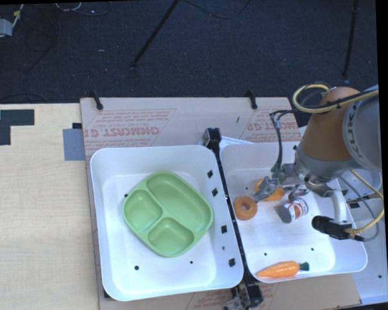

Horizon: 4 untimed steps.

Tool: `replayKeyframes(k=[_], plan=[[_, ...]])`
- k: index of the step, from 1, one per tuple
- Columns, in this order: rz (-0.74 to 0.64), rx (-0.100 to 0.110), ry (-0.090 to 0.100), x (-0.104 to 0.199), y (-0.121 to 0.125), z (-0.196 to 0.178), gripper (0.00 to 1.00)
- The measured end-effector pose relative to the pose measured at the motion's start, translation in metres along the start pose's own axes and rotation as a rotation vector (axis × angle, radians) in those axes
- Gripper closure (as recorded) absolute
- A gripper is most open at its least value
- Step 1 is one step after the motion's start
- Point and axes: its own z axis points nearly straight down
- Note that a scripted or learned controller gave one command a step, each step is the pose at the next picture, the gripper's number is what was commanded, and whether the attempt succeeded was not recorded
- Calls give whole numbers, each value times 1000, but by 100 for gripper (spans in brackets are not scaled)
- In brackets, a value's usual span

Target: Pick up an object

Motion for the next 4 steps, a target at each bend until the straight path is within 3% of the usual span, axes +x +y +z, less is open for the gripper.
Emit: replayKeyframes(k=[1,2,3,4], plan=[[5,0,0,-1,0,-12,100],[-2,-9,-2,-2,1,-76,100],[-2,-6,-1,-4,1,-96,100],[-5,-3,1,42,2,-100,100]])
